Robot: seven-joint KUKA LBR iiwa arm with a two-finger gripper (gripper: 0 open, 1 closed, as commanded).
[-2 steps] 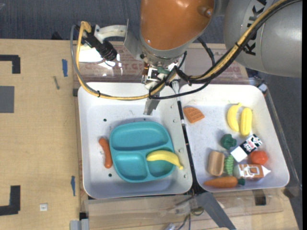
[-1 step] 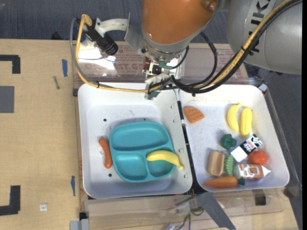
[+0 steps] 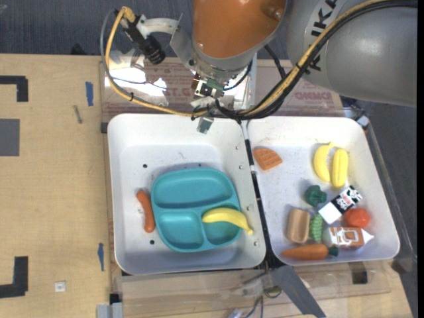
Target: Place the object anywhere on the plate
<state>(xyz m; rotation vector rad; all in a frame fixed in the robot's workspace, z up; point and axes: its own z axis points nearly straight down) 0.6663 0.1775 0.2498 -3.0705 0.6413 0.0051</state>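
Below my gripper (image 3: pixel 205 114), which hangs over the bin's far rim, a banana (image 3: pixel 227 219) lies on the teal plate (image 3: pixel 189 207); placement looks done, only retreat remains.

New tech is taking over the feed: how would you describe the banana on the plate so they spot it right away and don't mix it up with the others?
Start at the left white bin, which holds a teal divided plate. The banana lies on the plate's lower right section, curving toward the rim. It is a single banana; the other yellow bananas are a pair lying side by side in the right bin.
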